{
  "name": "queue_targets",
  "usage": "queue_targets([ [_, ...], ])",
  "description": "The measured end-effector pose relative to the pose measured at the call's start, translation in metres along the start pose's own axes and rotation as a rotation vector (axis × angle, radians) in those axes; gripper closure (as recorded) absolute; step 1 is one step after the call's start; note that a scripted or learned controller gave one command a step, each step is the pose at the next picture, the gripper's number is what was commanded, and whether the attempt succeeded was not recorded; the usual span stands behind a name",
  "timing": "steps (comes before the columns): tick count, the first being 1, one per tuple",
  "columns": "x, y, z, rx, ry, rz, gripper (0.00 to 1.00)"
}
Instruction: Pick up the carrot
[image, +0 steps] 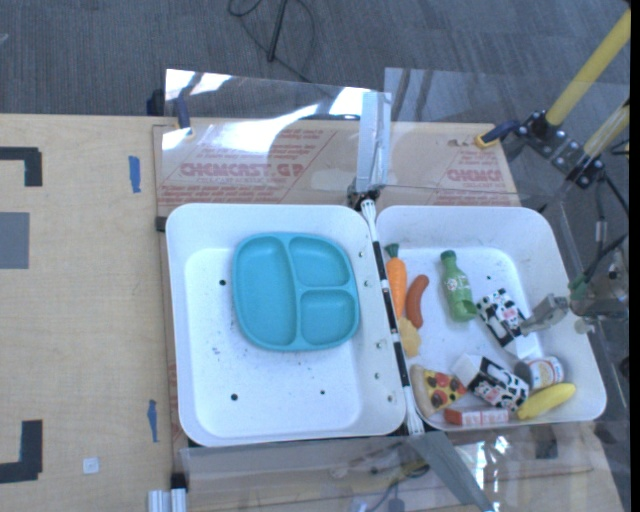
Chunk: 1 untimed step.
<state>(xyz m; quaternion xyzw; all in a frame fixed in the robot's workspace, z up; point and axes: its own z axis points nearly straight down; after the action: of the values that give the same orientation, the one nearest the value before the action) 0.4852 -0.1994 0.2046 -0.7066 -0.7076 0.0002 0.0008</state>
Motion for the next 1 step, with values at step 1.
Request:
queue_targets([
  [1, 0.0884, 0.0065, 0.1152, -0.014, -0.004, -0.133, 0.0],
])
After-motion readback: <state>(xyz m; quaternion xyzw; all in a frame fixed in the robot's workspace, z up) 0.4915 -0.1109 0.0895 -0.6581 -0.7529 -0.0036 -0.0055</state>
